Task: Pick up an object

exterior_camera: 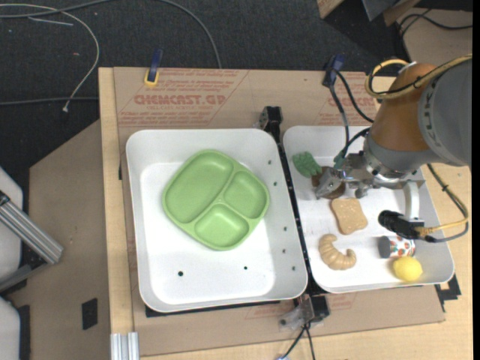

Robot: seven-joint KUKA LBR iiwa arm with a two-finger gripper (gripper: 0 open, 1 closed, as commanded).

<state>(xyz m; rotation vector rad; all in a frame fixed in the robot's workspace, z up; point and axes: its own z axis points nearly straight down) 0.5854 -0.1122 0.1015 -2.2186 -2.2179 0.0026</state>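
Observation:
In the right bin (pixel 442 265) lie a green leafy piece (pixel 305 163) at the back left, a tan slice of toast (pixel 349 215) in the middle, a croissant (pixel 337 252) towards the front, and a yellow lemon (pixel 407 269) at the front right. A small grey and red-white item (pixel 394 247) sits just behind the lemon. My gripper (pixel 341 184) hangs low over the bin's back left part, between the green piece and the toast, just behind the toast. A small brownish bit shows at its left side; I cannot tell what it is.
The left bin (pixel 142 163) holds a green divided plate (pixel 216 199) in its middle. A raised rim (pixel 289 201) separates the two bins. The arm's grey and orange body (pixel 409 118) covers the right bin's back right corner.

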